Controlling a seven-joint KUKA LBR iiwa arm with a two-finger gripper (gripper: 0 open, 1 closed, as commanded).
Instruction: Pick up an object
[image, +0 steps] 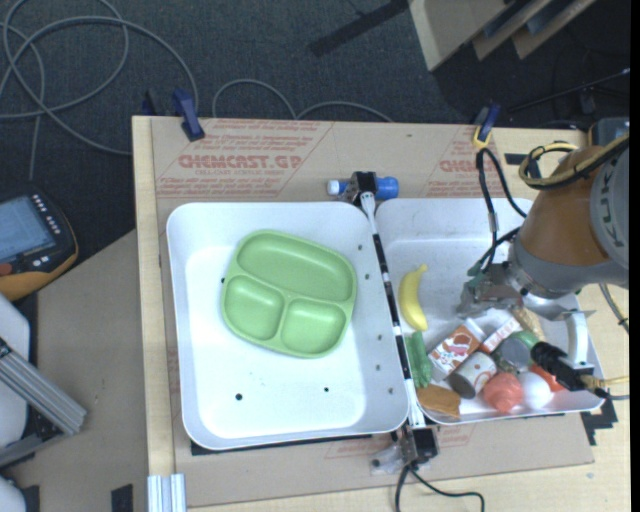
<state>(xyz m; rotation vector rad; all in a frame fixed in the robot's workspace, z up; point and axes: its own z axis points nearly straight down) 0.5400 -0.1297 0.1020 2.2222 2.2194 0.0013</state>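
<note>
1. The gripper (488, 290) hangs low in the right bin (440, 222), near its middle; whether it grips anything, I cannot tell.
2. The banana (412, 297) lies by the bin's left wall, the pile of small things (485, 365) along its front edge.
3. Judging by this, nothing is lifted yet; grasp and lift remain.

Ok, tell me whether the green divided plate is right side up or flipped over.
Right side up. The green divided plate lies flat in the left bin, its three hollow compartments facing up.

The bench (300, 150), apparently covered with printed brown sheeting, carries two white bins: left bin (200, 330), right bin (440, 215).
</note>
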